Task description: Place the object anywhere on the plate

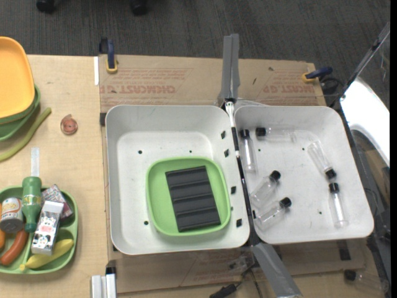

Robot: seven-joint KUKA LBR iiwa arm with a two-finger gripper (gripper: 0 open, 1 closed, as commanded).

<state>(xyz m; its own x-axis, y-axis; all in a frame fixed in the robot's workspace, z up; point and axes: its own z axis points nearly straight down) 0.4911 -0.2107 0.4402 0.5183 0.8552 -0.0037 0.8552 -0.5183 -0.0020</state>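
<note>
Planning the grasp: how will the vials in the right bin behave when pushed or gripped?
The clear vials lie on their sides, so they probably roll when nudged. They look smooth and light, so likely slippery. If glass, fragile; I cannot tell.

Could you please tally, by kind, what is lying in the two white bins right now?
Clear vials with black caps, in the right bin: 6
Green plate, in the left bin: 1
Black ridged block, on the plate: 1
Total: 8
</note>
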